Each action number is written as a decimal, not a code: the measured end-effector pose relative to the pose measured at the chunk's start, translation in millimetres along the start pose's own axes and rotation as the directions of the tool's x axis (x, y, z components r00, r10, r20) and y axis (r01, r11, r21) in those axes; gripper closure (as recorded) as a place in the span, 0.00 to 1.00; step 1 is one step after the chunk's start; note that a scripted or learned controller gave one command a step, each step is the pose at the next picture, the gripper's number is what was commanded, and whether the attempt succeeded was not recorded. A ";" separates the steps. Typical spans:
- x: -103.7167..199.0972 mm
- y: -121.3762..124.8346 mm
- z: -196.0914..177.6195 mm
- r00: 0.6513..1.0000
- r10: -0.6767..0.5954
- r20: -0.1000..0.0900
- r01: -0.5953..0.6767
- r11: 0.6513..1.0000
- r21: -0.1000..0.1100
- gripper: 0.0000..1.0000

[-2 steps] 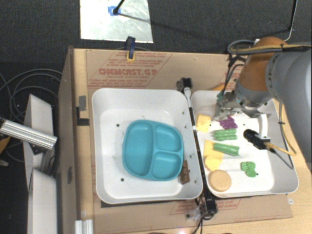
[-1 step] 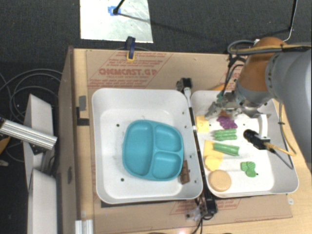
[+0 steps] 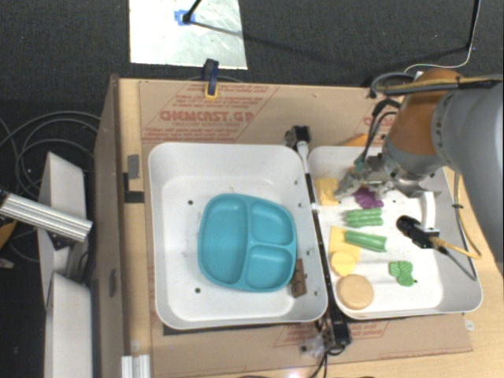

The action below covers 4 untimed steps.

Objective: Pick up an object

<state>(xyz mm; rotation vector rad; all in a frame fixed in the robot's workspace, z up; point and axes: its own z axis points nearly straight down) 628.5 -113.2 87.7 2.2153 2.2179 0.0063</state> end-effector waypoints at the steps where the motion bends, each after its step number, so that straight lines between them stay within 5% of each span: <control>1: 14.7 -43.8 3.3 1.000 0.001 -0.003 -0.001 1.000 0.010 0.00; 2: 30.7 -49.6 3.1 1.000 -0.003 -0.002 0.003 1.000 0.008 0.00; 3: 30.2 -48.4 -7.9 1.000 -0.003 -0.002 0.003 1.000 0.005 1.00; 4: 81.8 -30.1 -140.0 1.000 -0.009 -0.003 0.009 1.000 -0.006 1.00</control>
